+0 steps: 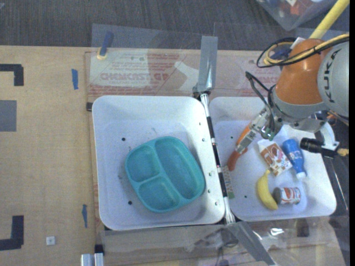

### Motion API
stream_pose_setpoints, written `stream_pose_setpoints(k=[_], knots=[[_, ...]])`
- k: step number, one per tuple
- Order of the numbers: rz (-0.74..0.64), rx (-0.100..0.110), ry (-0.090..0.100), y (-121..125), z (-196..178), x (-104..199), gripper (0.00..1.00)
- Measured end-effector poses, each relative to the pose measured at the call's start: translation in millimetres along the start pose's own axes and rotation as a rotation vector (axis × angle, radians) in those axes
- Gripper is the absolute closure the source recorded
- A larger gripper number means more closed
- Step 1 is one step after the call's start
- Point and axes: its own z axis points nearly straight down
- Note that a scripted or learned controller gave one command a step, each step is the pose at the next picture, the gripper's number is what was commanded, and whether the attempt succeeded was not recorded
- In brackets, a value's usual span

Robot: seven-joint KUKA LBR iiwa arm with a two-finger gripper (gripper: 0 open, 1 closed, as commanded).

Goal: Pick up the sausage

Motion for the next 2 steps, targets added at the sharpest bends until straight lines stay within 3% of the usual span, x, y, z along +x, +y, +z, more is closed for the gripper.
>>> stream_pose_setpoints(k=[1,2], knots=[[0.102,0.004,0.002,-26,-18,-12,0.00],[-0.175,0.002,0.001,13,28,-40,0.00]])
